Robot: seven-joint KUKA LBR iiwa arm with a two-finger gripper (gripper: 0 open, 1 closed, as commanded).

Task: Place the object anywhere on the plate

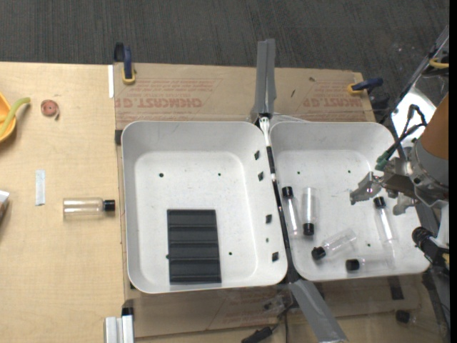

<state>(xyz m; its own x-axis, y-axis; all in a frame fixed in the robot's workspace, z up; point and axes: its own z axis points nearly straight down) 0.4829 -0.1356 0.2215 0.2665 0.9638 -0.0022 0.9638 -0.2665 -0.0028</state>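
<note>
The plate (193, 246) is a dark ribbed rectangle lying on the floor of the left bin (143, 148), towards its front. Several clear vials with black caps lie in the right bin (321, 138): one along the left wall (289, 211), one beside it (308, 207), one tilted near the front (334, 244), and one at the right (385, 224). My gripper (380, 194) hovers over the right part of that bin, its fingers spread, directly above the capped end of the right-hand vial. Nothing is between the fingers.
A loose black cap (352, 265) rests near the right bin's front wall. Outside the bins, on the wooden bench to the left, lie another clear vial (87, 206), a small white strip (40, 188) and a yellow object (7, 116). A grey divider bar (265, 84) stands between the bins.
</note>
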